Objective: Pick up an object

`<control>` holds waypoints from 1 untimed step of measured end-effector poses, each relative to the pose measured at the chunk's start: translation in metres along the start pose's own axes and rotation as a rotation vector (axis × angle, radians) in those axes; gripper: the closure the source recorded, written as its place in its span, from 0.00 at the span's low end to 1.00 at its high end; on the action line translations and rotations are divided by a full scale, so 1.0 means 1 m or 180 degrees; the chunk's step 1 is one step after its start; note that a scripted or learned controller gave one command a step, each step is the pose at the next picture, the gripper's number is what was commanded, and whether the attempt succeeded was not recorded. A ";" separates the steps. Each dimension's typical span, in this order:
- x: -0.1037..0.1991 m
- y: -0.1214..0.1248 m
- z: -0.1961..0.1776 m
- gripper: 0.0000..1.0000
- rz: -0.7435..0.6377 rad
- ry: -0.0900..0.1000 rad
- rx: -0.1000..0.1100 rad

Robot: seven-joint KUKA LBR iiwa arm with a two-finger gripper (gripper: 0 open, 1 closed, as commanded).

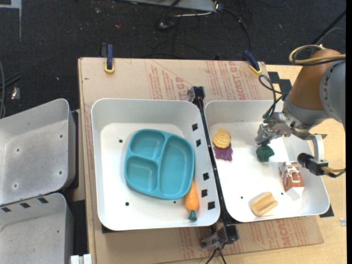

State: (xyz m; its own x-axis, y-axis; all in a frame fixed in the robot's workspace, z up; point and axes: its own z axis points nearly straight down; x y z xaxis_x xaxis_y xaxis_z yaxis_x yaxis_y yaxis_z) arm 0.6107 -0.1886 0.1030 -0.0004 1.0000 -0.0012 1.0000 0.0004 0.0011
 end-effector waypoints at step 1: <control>0.002 0.001 -0.064 1.00 -0.0006 -0.0003 -0.0019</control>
State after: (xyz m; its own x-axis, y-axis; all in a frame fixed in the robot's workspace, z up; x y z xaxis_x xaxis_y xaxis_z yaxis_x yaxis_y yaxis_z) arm 0.6116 -0.1867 0.1673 -0.0023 1.0000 -0.0022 1.0000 0.0023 0.0072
